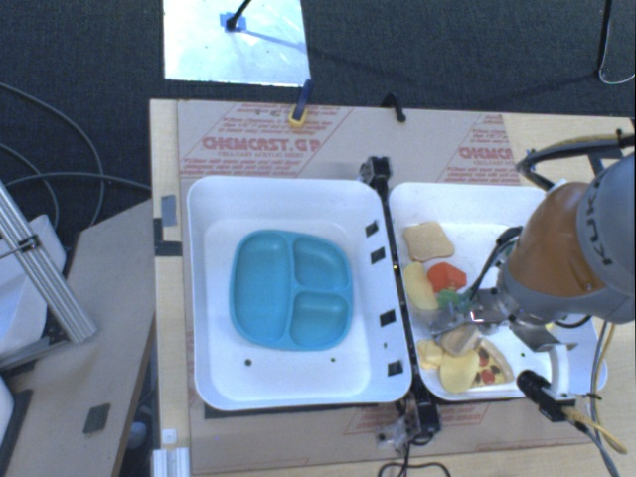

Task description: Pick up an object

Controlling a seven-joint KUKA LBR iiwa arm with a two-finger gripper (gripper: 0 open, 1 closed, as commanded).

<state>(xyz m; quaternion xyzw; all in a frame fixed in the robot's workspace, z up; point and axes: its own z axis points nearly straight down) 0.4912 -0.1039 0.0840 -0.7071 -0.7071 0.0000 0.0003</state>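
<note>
- Dark carpet surrounds the bench [328, 132], which we find covered with printed brown board; a pale reflective sheet [234, 26] lies on the floor beyond its far edge.
- We note the arm [571, 251], grey with an orange band, reaching in from the right and standing over the right bin.
- We record the left bin [214, 217], white and shallow, holding a blue divided tray [291, 289] set roughly at its centre.
- We record the right bin [477, 202], touching the left one along a black-clipped divider, holding a cluster of toy food at its left half.
- Items in that cluster: a tan toast slice [428, 239] at the far side, a red tomato-like piece [446, 275] just nearer, a yellow piece [418, 286] beside the divider, further yellow pieces [452, 371] at the near wall, and a pizza-like wedge [491, 364] next to them.
- We place the claw [459, 318] low among these items, just near of the red piece; whether its tips are apart or together we cannot tell, nor whether any item sits between them.
</note>
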